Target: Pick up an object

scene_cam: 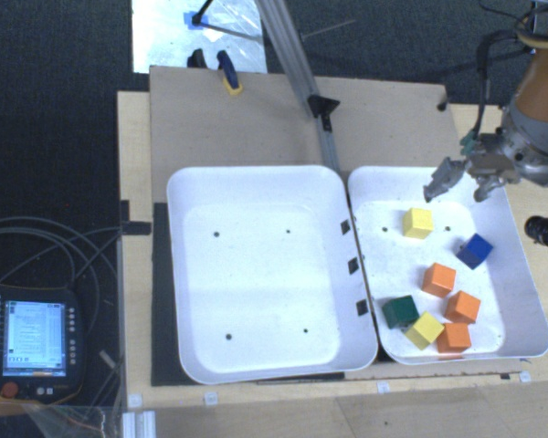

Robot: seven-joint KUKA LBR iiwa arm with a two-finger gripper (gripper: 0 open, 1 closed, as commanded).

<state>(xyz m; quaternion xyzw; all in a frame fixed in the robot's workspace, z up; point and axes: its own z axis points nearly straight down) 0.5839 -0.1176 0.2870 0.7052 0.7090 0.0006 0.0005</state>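
The right bin holds several small cubes: a yellow one near the back, a blue one, three orange ones, a dark green one and a second yellow one at the front. My gripper hangs over the back of this bin, above and just right of the rear yellow cube. Its two grey fingers are spread apart, open, and nothing sits between them.
The left bin lies beside the right one. A grey pole slants down to the bins' rear junction. A teach pendant with cables lies at the lower left. Clamps rest on the bench's back edge.
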